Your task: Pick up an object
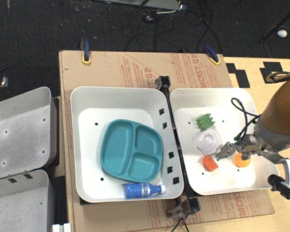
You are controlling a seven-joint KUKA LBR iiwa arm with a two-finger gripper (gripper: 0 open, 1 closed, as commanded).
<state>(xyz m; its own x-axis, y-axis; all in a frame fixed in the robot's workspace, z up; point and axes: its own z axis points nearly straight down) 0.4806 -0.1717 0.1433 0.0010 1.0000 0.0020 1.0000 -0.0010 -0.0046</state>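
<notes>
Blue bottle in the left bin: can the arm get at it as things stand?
Probably yes. The blue bottle lies on its side along the left bin's near wall, beside the teal divided plate, with nothing on top. The gripper is over the right bin, so it must cross the divider.

Arm low at the frame's right edge.
The gripper (227, 151) points left, orange band above the wrist.

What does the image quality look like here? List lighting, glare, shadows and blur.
Camera view: even overhead light with soft, faint shadows; the two shallow white plastic bins look bright with mild washout; the clear plastic cup blends into the white floor; the teal divided plate and blue bottle look sharp; the claw is slightly soft.
</notes>
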